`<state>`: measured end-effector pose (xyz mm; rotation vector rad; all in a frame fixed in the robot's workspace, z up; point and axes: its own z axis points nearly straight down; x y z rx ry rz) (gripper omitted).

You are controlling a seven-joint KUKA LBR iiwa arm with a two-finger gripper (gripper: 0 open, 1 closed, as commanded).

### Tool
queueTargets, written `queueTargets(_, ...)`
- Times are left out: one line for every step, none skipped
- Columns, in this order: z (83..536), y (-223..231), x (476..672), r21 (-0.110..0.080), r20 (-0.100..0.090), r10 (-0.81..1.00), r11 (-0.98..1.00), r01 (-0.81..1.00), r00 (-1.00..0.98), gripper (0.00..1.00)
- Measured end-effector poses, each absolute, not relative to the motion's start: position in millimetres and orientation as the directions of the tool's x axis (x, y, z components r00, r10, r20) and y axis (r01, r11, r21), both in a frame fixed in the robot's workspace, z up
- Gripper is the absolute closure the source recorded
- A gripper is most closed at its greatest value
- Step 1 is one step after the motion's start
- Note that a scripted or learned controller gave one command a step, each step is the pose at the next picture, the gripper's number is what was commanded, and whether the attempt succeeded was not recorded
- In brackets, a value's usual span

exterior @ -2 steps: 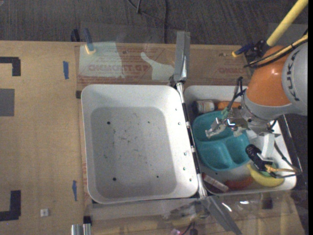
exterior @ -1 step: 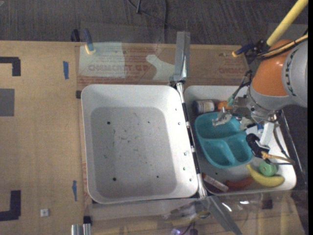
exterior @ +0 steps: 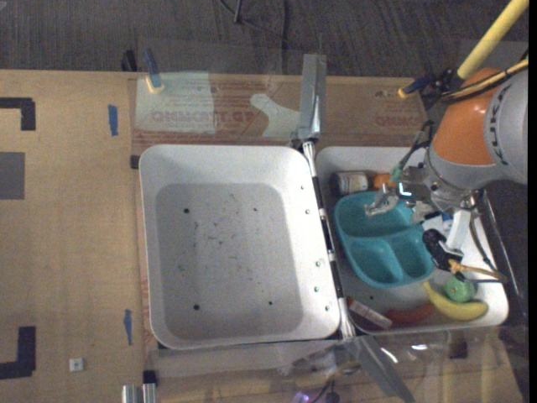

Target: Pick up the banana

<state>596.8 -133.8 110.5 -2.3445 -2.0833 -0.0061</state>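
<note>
A: Cardboard-brown desk (exterior: 67, 225), dark carpet behind it, two white bins side by side. Left bin (exterior: 159, 175) has just specks in it. Right bin (exterior: 497, 307) is the cluttered one.

B: Banana?

A: Banana (exterior: 457, 307) lies in the near right corner of the right bin, curved, flat on the floor of it. A small green thing (exterior: 457, 289) sits touching its upper side, a reddish item (exterior: 409, 314) just to its left. Teal divided tray (exterior: 384, 243) takes up the middle of that bin.

B: Arm?

A: Arm (exterior: 482, 137) comes in from the right, orange band up top. Gripper (exterior: 394, 193) is over the far end of the teal tray, well apart from the banana. Something metallic glints there, but I can't tell whether the fingers are apart or together; too small and cluttered.

B: Progress?

A: I'd call it not started, or early approach at best. Nothing seen between the fingers, banana untouched in the bin. Left to do, in my judgement: travel toward the near corner, descend on the banana without catching the green thing, close, lift.
</note>
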Motion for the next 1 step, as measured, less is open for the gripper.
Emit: queueTargets(256.4,-165.5,655.3,-0.002,-0.002,0.992,-0.128,0.992,0.128,0.00)
